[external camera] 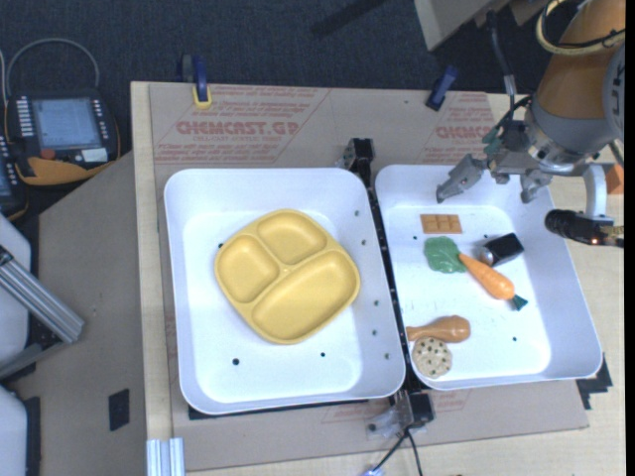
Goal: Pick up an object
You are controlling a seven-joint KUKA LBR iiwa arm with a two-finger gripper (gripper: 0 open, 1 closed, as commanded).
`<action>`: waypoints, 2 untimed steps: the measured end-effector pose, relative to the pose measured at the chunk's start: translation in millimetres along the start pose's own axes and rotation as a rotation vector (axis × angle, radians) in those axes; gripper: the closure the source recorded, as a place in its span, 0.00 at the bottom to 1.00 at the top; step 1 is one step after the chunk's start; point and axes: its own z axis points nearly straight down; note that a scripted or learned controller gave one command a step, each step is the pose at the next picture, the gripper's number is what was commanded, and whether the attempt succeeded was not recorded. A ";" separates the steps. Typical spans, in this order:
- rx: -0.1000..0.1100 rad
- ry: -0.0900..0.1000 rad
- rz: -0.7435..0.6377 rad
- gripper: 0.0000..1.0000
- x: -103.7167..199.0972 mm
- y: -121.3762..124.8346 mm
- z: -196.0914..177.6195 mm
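Note:
My gripper (pixel 493 182) hangs over the far end of the right bin (pixel 566 340). It is open, its two grey fingers spread wide with nothing between them. Below it in the bin lie a tan cracker (pixel 441 224), a green leafy piece (pixel 443 256), an orange carrot (pixel 489 276) and a small black block (pixel 502 249). Nearer the front edge lie a brown drumstick (pixel 442 330) and a speckled cookie (pixel 432 357). The cracker is the nearest item to the gripper, just in front of its left finger (pixel 454 183).
The left bin (pixel 198 365) holds a yellow divided plate (pixel 288 276). A black clamp (pixel 359 153) sits between the bins at the far side. The arm's orange band (pixel 580 62) rises at the top right. A handheld pendant (pixel 62 132) lies off the bench at left.

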 end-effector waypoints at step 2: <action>-0.009 -0.001 -0.004 0.00 11.1 3.8 45.4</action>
